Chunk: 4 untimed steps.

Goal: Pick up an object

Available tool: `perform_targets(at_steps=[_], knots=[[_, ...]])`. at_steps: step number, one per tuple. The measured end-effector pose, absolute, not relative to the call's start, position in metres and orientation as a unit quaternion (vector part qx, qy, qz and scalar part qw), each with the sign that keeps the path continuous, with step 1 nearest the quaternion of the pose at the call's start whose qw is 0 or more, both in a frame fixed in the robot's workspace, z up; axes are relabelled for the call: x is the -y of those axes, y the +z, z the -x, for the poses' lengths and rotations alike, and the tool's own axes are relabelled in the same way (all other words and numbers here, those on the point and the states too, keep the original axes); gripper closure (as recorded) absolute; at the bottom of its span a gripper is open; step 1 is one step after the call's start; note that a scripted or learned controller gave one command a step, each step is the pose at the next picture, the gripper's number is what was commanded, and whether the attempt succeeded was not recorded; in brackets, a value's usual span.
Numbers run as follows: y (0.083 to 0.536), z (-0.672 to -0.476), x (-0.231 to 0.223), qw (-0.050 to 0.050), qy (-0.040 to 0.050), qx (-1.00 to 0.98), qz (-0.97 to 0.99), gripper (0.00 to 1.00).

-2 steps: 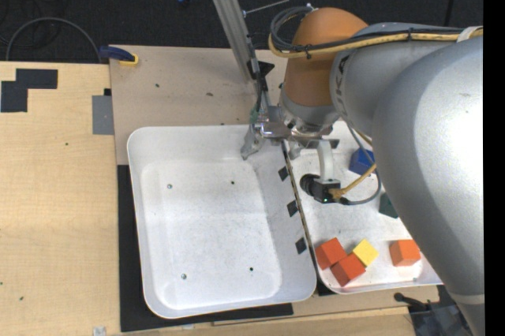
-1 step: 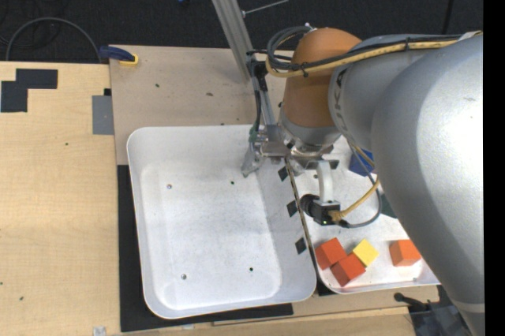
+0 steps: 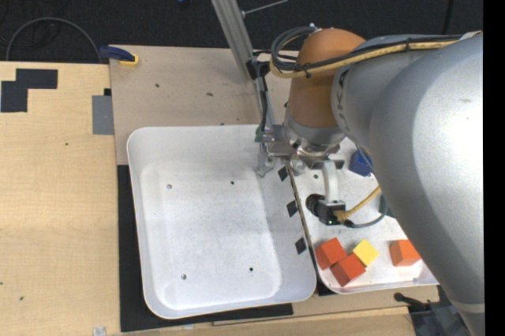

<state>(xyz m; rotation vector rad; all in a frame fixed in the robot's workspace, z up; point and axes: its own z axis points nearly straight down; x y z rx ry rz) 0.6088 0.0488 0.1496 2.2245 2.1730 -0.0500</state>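
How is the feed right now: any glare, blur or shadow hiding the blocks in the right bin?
Camera view: lighting even, no glare on the right bin; the yellow block and the orange blocks read sharp. Camera view: the grey arm, near the lens, looks soft and covers much of that bin.

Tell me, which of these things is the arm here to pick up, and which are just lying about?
For the job: gripper, red blocks, yellow block, orange block, blue object, right bin.
Lying about: left bin, blue clamp, metal rail.
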Motion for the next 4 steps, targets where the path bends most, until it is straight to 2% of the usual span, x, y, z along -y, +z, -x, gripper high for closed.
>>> perform_targets(at_steps=[2, 3, 4], knots=[[0.150, -0.609, -0.048, 0.015, -0.0148, -0.697, -0.717, 1.00], [0.151, -0.610, -0.037, 0.023, -0.0223, -0.691, -0.722, 1.00], [0.151, -0.610, -0.037, 0.024, -0.0223, -0.691, -0.722, 1.00]])
